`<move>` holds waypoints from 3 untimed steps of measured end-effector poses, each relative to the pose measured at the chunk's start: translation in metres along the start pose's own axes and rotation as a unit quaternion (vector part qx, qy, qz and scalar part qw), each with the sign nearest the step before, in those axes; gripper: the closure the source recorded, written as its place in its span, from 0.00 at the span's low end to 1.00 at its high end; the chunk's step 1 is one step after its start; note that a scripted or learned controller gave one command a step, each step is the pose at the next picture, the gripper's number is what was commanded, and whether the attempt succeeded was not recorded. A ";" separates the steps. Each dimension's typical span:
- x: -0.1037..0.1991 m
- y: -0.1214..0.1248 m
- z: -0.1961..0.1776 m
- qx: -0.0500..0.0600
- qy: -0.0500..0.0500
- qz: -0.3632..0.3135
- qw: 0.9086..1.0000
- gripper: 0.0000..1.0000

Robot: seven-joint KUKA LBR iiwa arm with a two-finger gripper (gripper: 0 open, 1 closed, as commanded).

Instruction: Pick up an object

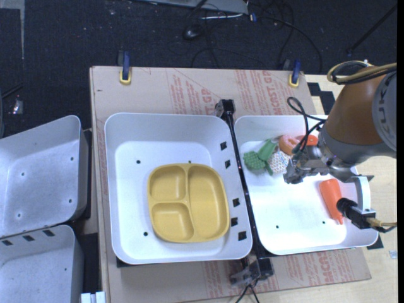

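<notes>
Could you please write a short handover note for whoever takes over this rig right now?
Gripper: low over the right bin, near its far side; whether anything is gripped cannot be made out.
Objects: a green toy, a white mesh-patterned item and an orange piece are clustered beside the gripper in the right bin. An orange carrot-shaped toy lies nearer the bin's right wall. A yellow divided plate sits in the left bin.
Done: the arm has reached the cluster.
Left: confirm a grasp and lift one object.
</notes>
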State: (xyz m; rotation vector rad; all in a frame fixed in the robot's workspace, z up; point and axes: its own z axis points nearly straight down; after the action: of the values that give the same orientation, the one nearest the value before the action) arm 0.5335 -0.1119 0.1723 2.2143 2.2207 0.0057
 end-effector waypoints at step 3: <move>0.050 0.024 -0.063 0.002 0.001 -0.002 1.000 1.00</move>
State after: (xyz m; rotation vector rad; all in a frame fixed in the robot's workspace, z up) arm 0.5565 -0.0618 0.2355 2.2118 2.2290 0.0032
